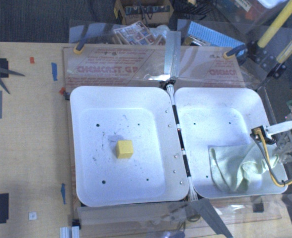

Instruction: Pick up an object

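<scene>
Block [125,149]: small yellow cube, mid left bin [86,103].
Cloth [233,170]: pale, crumpled, right bin's [210,103] front-right corner.
Gripper [280,145]: above cloth; finger spread unclear.

Robotics lab: taped bench [27,133], twin bins [81,108].

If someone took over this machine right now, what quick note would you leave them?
Tool: at the right bin's right edge, above the pale cloth; whether it grips anything can't be told.
Things: yellow block sits in the middle of the left bin; cloth lies crumpled in the right bin's near right corner.
Done: nothing visibly lifted.
Left: grab one object and raise it.
</scene>
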`<state>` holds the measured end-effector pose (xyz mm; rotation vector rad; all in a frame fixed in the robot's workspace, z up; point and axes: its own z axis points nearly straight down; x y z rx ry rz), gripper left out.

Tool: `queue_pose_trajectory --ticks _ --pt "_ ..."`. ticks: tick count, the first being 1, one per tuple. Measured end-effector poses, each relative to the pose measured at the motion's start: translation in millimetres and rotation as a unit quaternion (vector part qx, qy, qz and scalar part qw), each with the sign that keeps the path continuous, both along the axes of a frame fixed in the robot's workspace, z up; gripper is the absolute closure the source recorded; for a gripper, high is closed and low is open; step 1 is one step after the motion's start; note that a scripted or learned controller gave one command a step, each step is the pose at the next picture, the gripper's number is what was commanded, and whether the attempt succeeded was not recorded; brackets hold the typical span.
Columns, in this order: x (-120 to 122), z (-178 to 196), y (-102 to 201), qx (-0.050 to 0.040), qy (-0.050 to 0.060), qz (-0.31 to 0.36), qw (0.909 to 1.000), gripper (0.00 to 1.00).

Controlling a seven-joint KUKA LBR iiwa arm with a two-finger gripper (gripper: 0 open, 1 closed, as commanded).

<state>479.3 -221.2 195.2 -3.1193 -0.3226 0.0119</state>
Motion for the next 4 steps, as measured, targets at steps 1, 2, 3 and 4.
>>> queue_pose_trajectory --ticks 1,2,3,4 --pt "1 9 1 0.0004 0.001 0.002 1.0 1.0" --pt "1 19 2 0.0006 0.002 0.003 1.0 1.0" --pt "1 115 26 -0.002 -0.004 0.08 0.9968 1.0" --pt "1 158 35 -0.0027 -0.003 -0.001 1.0 1.0"
